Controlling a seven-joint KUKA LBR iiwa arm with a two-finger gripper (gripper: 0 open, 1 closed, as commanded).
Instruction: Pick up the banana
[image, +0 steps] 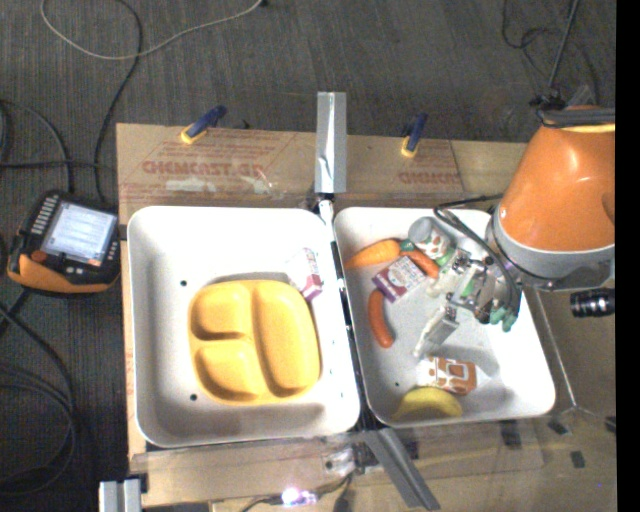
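The banana (430, 404) is a pale yellow curved shape lying against the front wall of the right bin (530, 390). My gripper (438, 334) hangs over the middle of that bin, pointing down and to the left. Its tip is above and slightly behind a small orange and white carton (449, 374), which lies between it and the banana. The gripper is a short way behind the banana and not touching it. Nothing shows in its grasp.
The right bin also holds a carrot (374, 253), a purple box (399, 277), a reddish sausage (381, 320) and a can (429, 236) at the back. The left bin (160, 240) holds a yellow compartment tray (256, 338). A teach pendant (68, 240) lies far left.
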